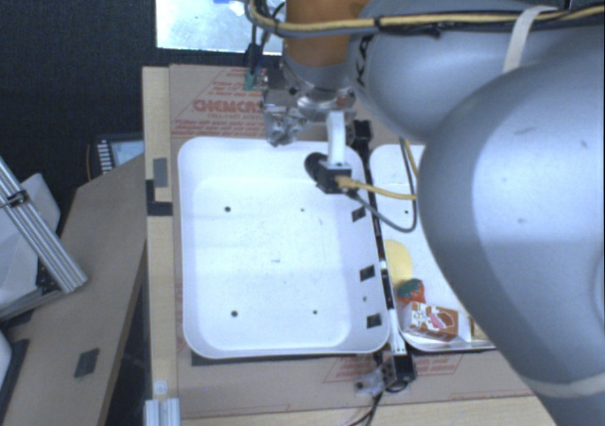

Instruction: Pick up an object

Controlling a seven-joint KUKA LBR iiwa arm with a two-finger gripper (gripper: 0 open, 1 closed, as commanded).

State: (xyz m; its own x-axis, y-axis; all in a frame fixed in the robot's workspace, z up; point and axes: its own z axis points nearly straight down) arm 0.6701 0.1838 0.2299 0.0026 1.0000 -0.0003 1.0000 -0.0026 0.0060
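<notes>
**A:** Start nearest the camera, with the left bin as our marker. What's by its near right corner?

**B:** Just across that corner, in the right bin, lies a red-and-white packet. It's flat, and its long side runs roughly across the view. A small red thing is touching its far edge.

**A:** And further along that side?

**B:** A yellow thing, rounded, just beyond the left bin's right wall, about halfway up it. The arm covers part of it, so I can't name its shape or its axis.

**A:** Now the far end. Where's the gripper?

**B:** Right over the left bin's far rim, a little right of that rim's middle, pointing down. I can't tell whether it's spread or closed, the view there is too cluttered. I see nothing in its grasp.

**A:** So what's the relation that matters?

**B:** Every pickable thing I can make out lies to the near right of the gripper, across the left bin's right wall. The yellow thing is the closer one, the packet further toward us.

**A:** Your call on the next move?

**B:** I'd say it has to cross that wall and come toward the camera before it descends. For the packet, I'd close across the short side.
</notes>
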